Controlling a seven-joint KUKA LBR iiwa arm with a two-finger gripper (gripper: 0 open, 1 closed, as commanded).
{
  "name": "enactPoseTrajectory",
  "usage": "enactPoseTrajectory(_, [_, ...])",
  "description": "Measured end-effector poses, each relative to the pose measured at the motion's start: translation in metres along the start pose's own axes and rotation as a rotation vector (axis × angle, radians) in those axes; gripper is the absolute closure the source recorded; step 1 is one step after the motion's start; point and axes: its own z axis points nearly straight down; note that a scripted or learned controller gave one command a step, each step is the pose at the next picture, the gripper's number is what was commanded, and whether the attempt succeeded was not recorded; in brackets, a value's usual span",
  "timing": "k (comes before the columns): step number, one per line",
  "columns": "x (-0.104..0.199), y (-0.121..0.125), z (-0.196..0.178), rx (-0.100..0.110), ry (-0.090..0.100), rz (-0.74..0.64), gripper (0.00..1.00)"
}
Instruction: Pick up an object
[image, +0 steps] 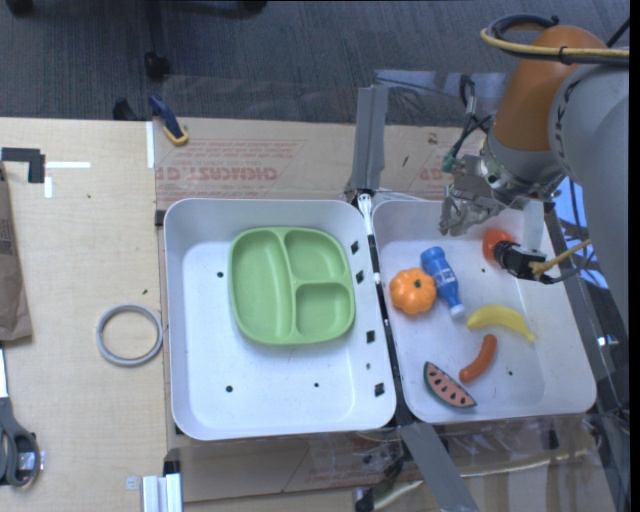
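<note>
My gripper (458, 222) hangs over the back of the right bin (560, 395), above and just right of a blue bottle (441, 277). Nothing shows between its fingers. An orange pumpkin (413, 291) lies left of the bottle. A yellow banana (501, 320), a red-orange sausage (478, 358) and a watermelon slice (448, 386) lie toward the bin's front. A red-orange round thing (496, 243) sits at the back, partly behind a black fitting on the arm.
The left bin (200, 400) holds a green divided plate (292, 285). A grey tape ring (129, 333) lies on the wooden bench to the left. Scissors (15, 455) lie at the bottom left. Cardboard lies behind the bins.
</note>
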Motion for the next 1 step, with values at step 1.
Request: enactPoseTrajectory(1, [-0.0633, 0.0267, 0.0988, -0.002, 0.0, -0.097, 1.0])
